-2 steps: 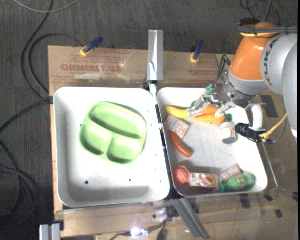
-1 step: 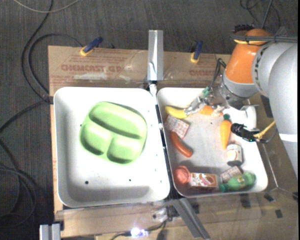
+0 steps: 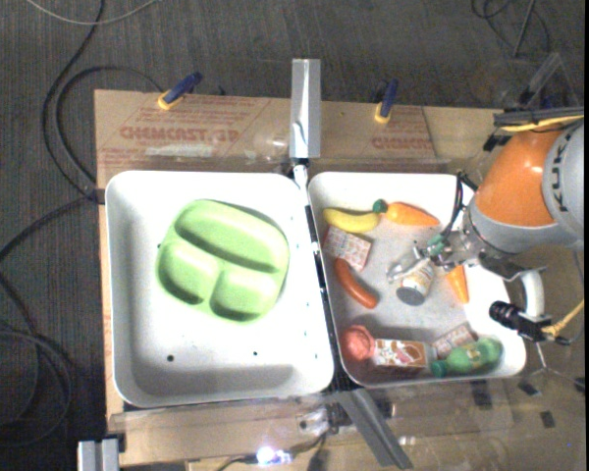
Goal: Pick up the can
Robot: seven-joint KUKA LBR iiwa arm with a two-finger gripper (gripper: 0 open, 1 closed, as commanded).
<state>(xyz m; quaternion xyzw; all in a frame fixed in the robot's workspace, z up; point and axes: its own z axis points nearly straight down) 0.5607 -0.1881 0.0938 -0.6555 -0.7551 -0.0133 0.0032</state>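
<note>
The can is small and silver with a pale label. It lies in the middle of the right bin, tilted. My gripper hangs just above the can's upper end, touching or nearly touching it, and the grey arm with its orange band reaches in from the right. The wrist hides how the gripper sits on the can.
Around the can lie a banana, a carrot, a red-and-white packet, a sausage, an orange piece, a red ball, a brown box and a green toy. The left bin holds a green tray.
</note>
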